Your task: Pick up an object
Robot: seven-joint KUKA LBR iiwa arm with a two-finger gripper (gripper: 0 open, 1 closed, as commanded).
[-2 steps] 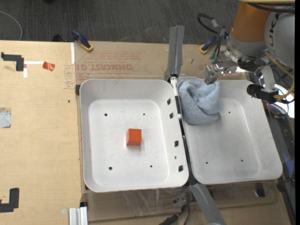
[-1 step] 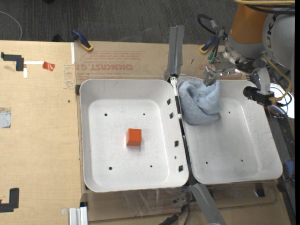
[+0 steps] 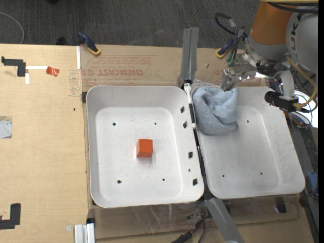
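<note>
A pale blue-grey cloth [image 3: 215, 111] lies bunched in the far left corner of the right bin [image 3: 263, 176], against the divider between the bins. Its upper right corner is drawn up into a peak that ends between the fingers of my gripper [image 3: 228, 85], which is shut on that corner just above the bin's far rim. A small orange-red block [image 3: 145, 148] sits alone near the middle of the left bin [image 3: 106, 186], far from the gripper.
The grey arm with its orange band [image 3: 273, 19] comes in from the upper right, with cables beside it. A grey post [image 3: 190, 54] stands behind the divider. Cardboard [image 3: 131, 67] lies beyond the left bin and a wooden board [image 3: 40, 146] to the left.
</note>
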